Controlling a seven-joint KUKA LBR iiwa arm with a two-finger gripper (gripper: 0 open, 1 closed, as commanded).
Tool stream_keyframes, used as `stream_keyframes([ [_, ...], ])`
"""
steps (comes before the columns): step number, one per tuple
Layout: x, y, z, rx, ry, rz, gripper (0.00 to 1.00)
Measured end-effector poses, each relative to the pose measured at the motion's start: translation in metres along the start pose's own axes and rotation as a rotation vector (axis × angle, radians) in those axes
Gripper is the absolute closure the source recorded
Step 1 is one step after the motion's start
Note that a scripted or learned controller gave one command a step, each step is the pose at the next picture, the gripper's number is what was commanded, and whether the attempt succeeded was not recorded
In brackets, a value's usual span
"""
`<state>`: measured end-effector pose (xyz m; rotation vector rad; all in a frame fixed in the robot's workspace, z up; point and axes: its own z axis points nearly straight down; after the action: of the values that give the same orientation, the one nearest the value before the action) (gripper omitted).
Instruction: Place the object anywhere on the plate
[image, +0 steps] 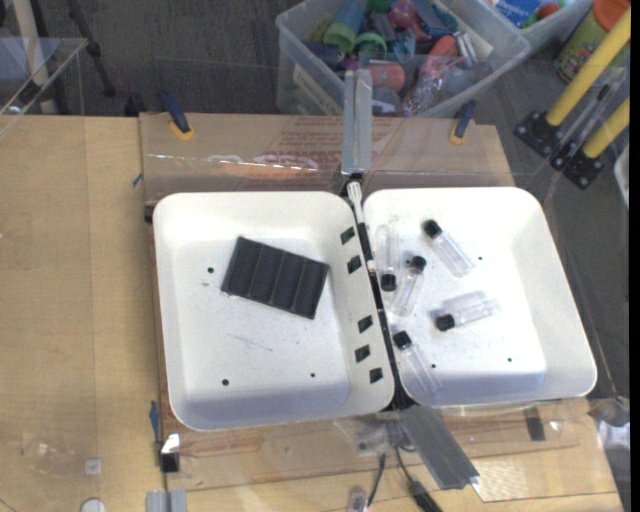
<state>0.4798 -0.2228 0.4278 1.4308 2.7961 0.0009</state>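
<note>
A dark ribbed rectangular plate (275, 277) lies flat in the left bin (200, 390), a little above its middle and slightly turned. In the right bin (540, 370) lie several small clear vials with black caps: one near the top (445, 246), one at centre right (464, 311), and a cluster along the left wall (400, 280). Another vial (412, 360) rests near the bin's lower left corner.
A metal divider strip (362, 290) with black tabs runs between the two bins. Behind the bench stands a clear tub of colourful toys (400, 45). Yellow-handled tools (590, 80) sit at the upper right. Bare wooden bench surrounds the bins.
</note>
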Motion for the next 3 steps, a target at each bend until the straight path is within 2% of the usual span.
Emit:
stream_keyframes([
  [1, 0.000, 0.000, 0.000, 0.000, 0.000, 0.000, 0.00],
  [2, -0.001, 0.001, -0.011, -0.003, -0.006, 0.001, 1.00],
  [3, -0.001, 0.001, -0.011, -0.003, -0.005, 0.001, 0.00],
])
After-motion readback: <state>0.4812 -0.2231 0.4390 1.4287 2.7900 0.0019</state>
